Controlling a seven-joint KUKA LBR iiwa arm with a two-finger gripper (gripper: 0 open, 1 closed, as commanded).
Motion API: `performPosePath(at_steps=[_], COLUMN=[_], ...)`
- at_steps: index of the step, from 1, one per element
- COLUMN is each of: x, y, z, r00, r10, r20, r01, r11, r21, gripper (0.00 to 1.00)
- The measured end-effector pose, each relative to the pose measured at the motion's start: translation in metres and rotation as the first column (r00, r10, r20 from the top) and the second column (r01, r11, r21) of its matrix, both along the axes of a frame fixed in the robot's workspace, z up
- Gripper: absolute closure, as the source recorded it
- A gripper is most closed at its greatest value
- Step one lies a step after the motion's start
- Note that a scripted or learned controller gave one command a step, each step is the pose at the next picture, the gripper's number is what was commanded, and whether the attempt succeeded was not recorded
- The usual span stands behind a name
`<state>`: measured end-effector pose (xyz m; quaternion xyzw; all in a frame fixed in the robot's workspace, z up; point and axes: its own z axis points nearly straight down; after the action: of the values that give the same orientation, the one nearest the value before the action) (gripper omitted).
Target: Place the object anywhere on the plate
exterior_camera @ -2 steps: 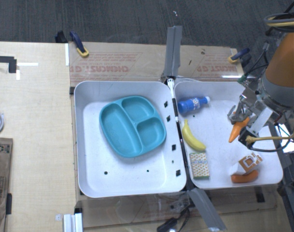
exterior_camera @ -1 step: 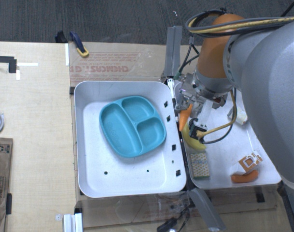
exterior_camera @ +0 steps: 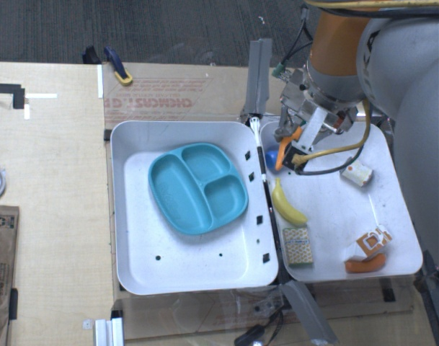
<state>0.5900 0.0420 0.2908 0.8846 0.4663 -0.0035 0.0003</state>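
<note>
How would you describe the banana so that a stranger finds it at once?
Look in the right bin, along its left wall next to the divider. The banana lies there, above a small speckled sponge. It is the one plain yellow, curved thing in that bin.

Bright, even light — soft shadows, sharp
</note>
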Motion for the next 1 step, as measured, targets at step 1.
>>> performPosePath(at_steps=[1], x=[0.005], y=[0.0284], z=[0.0659], r00=[0.993], r10=[0.119], r20=[0.0], r01=[-0.119], r11=[0.993], r21=[0.0], gripper=[1.0])
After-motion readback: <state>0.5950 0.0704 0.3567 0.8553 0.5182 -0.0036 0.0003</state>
